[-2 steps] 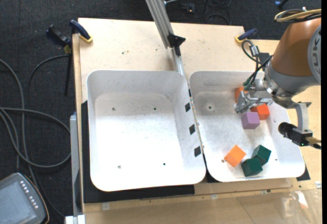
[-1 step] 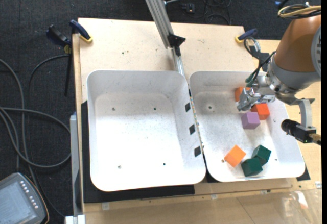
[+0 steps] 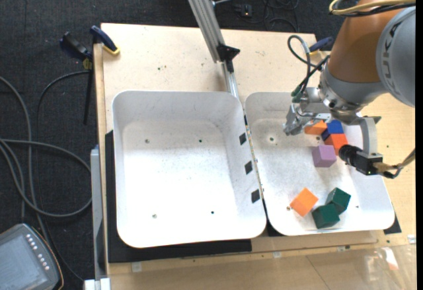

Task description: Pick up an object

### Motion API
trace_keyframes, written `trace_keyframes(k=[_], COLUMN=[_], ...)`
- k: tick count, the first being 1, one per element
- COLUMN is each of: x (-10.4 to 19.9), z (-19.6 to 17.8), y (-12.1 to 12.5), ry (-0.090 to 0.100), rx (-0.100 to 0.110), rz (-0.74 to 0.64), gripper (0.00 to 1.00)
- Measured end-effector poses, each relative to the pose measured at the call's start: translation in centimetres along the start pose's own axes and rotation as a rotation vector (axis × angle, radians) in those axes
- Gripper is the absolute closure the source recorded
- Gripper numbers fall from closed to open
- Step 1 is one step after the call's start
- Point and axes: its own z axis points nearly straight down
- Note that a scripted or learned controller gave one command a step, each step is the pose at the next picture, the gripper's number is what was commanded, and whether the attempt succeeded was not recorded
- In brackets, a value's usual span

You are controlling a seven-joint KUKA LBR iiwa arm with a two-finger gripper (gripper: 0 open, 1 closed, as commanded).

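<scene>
Gripper (image 3: pixel 295 125) sits low over the right bin (image 3: pixel 277 213), near its upper edge; finger state cannot be told; purple block (image 3: pixel 324 156), orange block (image 3: pixel 304 202) and green blocks (image 3: pixel 332 208) lie in that bin.

Every block lies in the right bin (image 3: pixel 277 150); a lilac cube (image 3: pixel 324 156) sits flat near the middle of its right half; just above it an orange-red block (image 3: pixel 339 142) and a blue block (image 3: pixel 334 127) crowd together, with another orange block (image 3: pixel 316 128) touching the blue one on its left, all three partly hidden under the arm; toward the near rim an orange cube (image 3: pixel 304 202) rests turned at an angle; just right of it two dark green blocks (image 3: pixel 326 216) (image 3: pixel 340 199) lie touching, one nearer the rim, one slightly behind.
</scene>
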Motion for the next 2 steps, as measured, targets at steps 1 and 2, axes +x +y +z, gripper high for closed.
trace_keyframes(k=[1, 2], x=[5.3, 10.2], z=[-1.0, -1.6], y=[1.5, 2.6], ry=[0.001, 0.001], rx=[0.0, 0.0], rz=[0.0, 0.0], gripper=[1.0, 1.0])
